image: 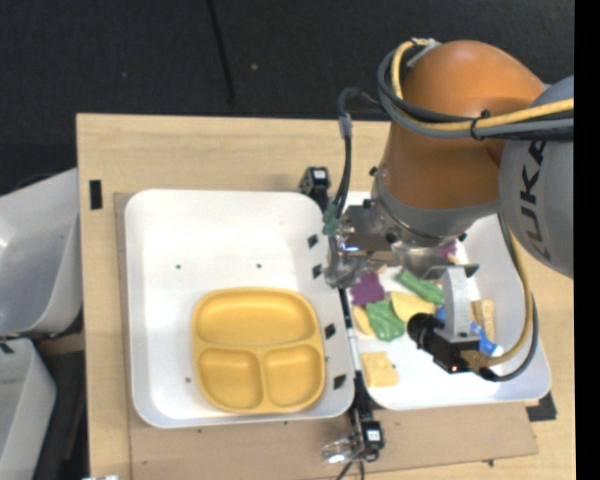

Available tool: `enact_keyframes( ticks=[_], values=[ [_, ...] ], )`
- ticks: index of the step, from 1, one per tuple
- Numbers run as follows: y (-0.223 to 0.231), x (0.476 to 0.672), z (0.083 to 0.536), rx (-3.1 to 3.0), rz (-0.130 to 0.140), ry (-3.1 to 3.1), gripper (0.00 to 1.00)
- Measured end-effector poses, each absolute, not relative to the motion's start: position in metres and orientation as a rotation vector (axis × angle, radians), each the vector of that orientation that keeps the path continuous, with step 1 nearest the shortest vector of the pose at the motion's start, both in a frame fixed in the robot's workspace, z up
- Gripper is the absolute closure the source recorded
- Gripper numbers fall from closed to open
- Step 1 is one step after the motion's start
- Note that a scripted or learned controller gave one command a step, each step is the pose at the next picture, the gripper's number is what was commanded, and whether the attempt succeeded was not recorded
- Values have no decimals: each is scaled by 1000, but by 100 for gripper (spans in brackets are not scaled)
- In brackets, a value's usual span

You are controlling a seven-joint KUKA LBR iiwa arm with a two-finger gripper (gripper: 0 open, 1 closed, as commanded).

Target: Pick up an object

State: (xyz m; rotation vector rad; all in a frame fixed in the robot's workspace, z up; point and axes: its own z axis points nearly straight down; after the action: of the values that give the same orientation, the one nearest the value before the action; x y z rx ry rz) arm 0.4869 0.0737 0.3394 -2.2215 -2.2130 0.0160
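Hovering low over the right-hand shallow white plastic bin (520, 383), grey and orange arm crowding the clutter from above. Gripper (365, 258) down near the bin's left wall, just above the small purple toy piece (366, 290); opening hidden by the wrist body, so cannot tell how it stands or whether anything is held. Touching the purple one, a green curved toy piece (383, 317), and a paler green strip (420, 286) up and right. Looking light, hard, glossy plastic — likely slippery, not fragile, best pinched across the narrow middle. Green curved piece lying flat, long axis running on a slant, upper left to lower right. Nearer the front, a flat tan cracker-like square (380, 369), thin, awkward to grip edge-on. Over in the left bin (150, 268), a yellow three-compartment plastic tray (258, 348), broad and probably too wide to pinch.
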Motion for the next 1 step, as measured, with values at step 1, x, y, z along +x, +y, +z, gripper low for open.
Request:
enact_keyframes(
  ticks=[1],
  values=[
    [59, 491, 479, -2226, -21, -2231, 100]
  ],
)
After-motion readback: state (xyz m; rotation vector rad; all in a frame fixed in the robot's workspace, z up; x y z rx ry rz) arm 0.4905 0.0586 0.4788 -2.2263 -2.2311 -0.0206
